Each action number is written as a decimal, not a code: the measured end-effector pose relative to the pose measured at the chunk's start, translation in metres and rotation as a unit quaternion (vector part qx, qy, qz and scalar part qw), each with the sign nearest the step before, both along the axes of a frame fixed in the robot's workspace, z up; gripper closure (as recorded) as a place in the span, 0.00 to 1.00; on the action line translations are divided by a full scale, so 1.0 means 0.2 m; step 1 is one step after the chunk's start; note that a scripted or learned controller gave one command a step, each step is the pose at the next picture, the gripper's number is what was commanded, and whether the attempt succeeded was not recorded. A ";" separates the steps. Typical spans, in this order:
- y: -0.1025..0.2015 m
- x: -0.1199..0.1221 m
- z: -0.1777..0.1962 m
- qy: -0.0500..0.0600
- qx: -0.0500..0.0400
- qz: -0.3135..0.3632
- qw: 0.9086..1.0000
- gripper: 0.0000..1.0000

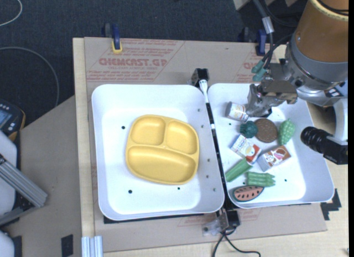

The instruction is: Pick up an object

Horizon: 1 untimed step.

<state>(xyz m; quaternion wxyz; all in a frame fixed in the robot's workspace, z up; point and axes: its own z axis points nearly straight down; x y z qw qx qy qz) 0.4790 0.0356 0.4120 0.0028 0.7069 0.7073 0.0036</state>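
Observation:
The right bin holds several small toy foods. A little pale jar lies on its side near the bin's back left. Just in front of it are a dark teal lump, a brown disc and a knobbly green piece. Nearer the front lie a white and red carton, a red and brown packet, a green pod, a bunch of green beans and a watermelon slice. My gripper hangs low over the back of this bin, just right of the jar and behind the teal lump.
The left bin holds a yellow divided plate. A black divider strip runs between the bins. The bulky grey and orange arm fills the space above the right bin's back right corner.

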 end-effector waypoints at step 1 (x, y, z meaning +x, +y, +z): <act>0.01 0.01 0.03 0.002 -0.001 0.001 1.000 1.00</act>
